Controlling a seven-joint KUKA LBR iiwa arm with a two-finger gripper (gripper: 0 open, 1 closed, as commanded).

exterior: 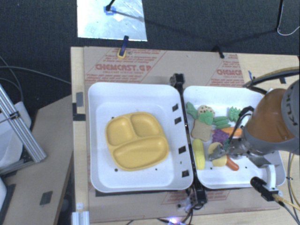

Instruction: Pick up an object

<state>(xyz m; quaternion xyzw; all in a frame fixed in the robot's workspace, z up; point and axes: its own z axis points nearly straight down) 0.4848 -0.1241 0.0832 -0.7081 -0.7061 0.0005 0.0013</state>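
The right bin (220,181) holds several toy foods: a yellow corn cob (198,153), a tan bread slice (202,131), a cookie (205,110), green pieces (234,112), purple grapes (219,135), an orange carrot (233,164). My gripper (220,154) is down among them, its tips at a small yellow and grey piece just right of the corn. The arm's orange band (269,121) covers the bin's right part.
The left bin (96,125) holds a yellow three-compartment plate (136,140). A black divider (184,130) with clips runs between the bins. A silver sheet (111,13) lies beyond the bench. A metal frame (16,125) stands at the left.
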